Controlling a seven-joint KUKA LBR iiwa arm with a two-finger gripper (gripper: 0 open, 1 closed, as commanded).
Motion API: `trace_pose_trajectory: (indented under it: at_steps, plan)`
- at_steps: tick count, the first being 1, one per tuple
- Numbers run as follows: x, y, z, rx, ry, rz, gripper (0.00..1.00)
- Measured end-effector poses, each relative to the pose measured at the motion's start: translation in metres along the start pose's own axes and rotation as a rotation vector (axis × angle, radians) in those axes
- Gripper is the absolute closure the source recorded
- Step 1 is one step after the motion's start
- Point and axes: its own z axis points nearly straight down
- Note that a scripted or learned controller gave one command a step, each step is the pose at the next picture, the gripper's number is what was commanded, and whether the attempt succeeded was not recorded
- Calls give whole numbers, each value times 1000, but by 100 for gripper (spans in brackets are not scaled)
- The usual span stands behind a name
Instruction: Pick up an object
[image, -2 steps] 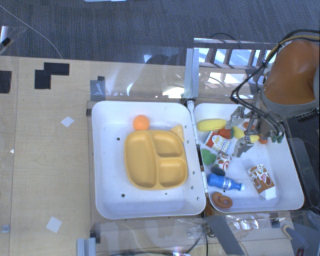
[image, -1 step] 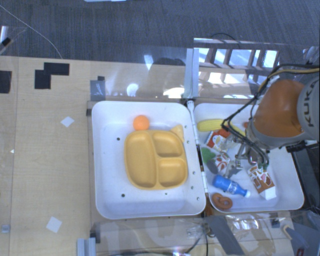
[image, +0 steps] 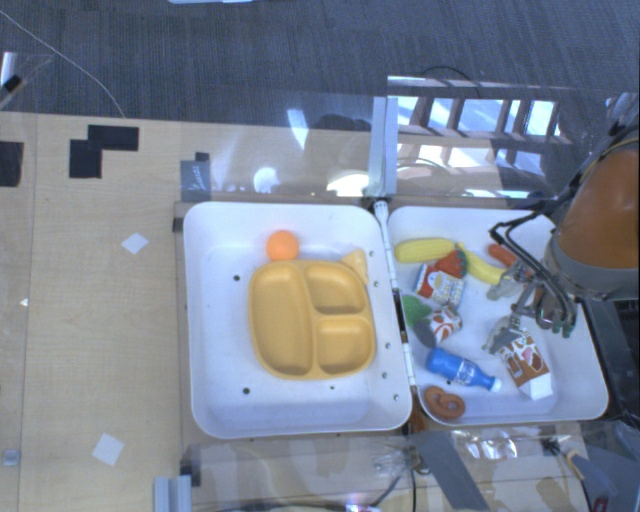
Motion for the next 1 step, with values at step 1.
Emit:
trace_pose_trajectory:
  at_steps: [1]
  plan:
    - [-84, -4, 46, 0, -1, 239, 0]
